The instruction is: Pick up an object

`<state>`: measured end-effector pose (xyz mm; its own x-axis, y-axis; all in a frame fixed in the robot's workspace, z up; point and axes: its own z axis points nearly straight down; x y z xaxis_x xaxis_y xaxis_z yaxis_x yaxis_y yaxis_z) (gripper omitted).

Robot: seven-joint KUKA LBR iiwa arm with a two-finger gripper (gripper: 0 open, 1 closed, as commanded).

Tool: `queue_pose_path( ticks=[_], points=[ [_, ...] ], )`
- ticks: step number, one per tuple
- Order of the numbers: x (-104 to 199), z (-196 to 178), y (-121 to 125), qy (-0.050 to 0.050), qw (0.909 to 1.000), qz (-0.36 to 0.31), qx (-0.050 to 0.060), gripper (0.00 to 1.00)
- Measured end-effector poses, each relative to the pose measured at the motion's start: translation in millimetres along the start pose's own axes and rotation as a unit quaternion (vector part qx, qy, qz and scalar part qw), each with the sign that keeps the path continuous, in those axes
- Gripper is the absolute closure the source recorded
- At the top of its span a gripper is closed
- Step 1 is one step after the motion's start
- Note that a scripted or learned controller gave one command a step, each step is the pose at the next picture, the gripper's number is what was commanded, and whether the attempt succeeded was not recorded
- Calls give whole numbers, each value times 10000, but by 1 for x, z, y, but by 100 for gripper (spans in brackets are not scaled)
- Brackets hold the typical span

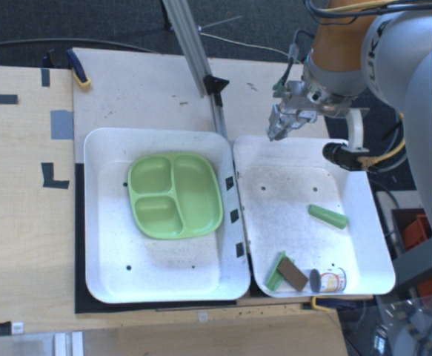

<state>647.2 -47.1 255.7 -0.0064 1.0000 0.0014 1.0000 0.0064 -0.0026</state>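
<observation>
While arm reached in from right, gripper (pixel 278 130) hung over far rim of right bin (pixel 364 199), nothing between fingers; open or shut could not be told. Right bin held green stick (pixel 327 216) mid-right, well apart from gripper; green block (pixel 276 271) and brown block (pixel 292 274) touching near front edge; small can (pixel 328 280) on side just beside them. Left bin (pixel 101 221) held green divided plate (pixel 175 195)
</observation>
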Motion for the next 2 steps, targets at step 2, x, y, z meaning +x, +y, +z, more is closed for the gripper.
queue_pose_path(
  ticks=[2],
  points=[
    [122, 7, -8, 1, 10000, -7, 3, 100]
  ],
)
